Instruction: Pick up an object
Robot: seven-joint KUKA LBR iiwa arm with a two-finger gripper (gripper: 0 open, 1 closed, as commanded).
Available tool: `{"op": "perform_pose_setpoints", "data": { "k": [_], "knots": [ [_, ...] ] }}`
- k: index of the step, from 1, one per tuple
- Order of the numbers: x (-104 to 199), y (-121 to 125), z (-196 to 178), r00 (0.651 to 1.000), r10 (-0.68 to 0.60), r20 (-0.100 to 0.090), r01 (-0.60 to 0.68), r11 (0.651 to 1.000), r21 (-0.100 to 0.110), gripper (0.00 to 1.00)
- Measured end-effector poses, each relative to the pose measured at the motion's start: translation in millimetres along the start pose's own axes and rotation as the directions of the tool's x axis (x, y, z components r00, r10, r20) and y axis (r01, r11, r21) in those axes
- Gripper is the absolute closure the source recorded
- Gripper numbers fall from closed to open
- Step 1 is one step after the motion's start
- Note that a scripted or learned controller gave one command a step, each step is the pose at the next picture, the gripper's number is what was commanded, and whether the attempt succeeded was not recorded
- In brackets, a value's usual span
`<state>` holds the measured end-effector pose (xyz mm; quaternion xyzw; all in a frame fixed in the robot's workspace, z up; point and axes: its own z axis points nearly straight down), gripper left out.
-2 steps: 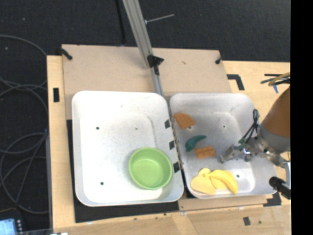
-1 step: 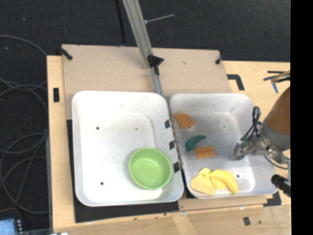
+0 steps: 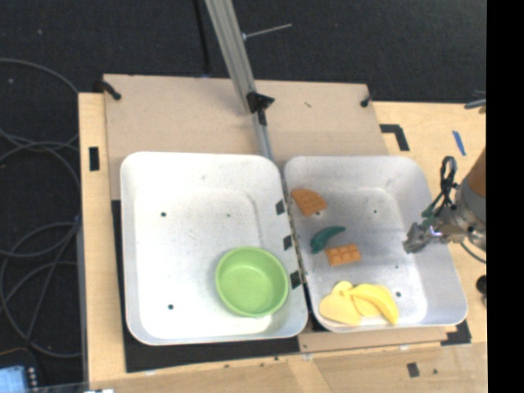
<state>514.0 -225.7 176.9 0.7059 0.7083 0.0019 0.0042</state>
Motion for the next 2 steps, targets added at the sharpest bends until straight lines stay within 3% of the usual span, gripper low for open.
{"op": "perform_pose_setpoints", "data": {
  "k": [1, 2],
  "knots": [
    [-1, 2, -48, 1.000, -0.001, -0.001, 0.001, 1.000, 0.001, 1.00],
    [49, 17, -62, 1.000, -0.005, -0.004, 0.005, 1.000, 0.004, 1.00]
  ]
}}
